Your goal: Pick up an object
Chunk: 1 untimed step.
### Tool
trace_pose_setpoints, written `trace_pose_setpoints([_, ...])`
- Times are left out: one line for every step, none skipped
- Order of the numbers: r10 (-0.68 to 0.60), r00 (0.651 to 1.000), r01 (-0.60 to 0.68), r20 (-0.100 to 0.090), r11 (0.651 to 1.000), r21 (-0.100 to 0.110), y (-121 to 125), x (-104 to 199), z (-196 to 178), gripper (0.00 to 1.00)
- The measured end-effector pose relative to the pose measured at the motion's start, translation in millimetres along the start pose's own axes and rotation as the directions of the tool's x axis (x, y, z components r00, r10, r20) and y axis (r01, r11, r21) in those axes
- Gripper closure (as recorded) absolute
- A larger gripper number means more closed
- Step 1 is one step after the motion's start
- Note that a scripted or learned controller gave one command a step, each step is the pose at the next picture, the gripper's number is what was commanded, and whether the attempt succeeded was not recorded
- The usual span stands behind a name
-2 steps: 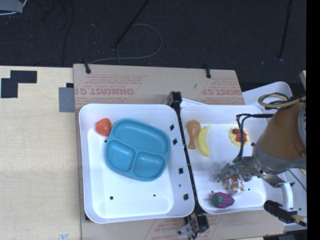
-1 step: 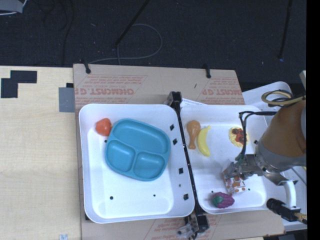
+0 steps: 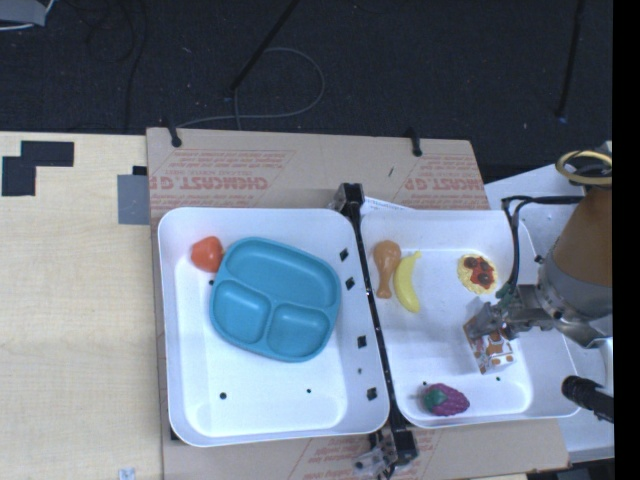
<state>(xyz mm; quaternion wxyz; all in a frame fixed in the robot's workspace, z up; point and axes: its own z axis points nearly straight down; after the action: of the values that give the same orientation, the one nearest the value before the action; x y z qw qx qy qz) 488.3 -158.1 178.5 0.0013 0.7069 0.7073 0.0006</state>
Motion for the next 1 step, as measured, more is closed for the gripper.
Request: trace_pose_setpoints([0.0, 1.0, 0.0, 0.0, 1.0, 0.0, 1.0, -0.8, -52.5, 1.0])
